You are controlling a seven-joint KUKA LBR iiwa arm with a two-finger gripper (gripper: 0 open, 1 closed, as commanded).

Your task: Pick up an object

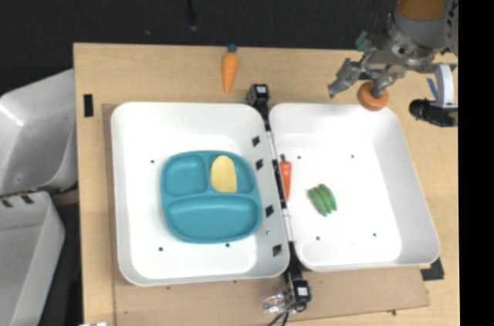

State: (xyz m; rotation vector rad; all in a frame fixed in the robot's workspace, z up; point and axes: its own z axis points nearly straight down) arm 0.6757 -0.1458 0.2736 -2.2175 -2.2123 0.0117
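My gripper (356, 90) hangs over the back rim of the right bin (401, 239), its two fingers spread open. A round orange object (373, 97) lies at the tip of the right-hand finger, on the bin's back edge, not between the fingers. A green ridged vegetable (323, 199) lies in the middle of the right bin. A small red-orange piece (285, 178) rests against the divider between the bins. In the left bin (131, 239) a blue divided tray (202, 218) carries a yellow object (224, 174).
A toy carrot (229, 69) lies on the wooden bench behind the left bin. Black clips (258, 93) sit where the bins meet. A white container (31, 139) stands off the bench's left side.
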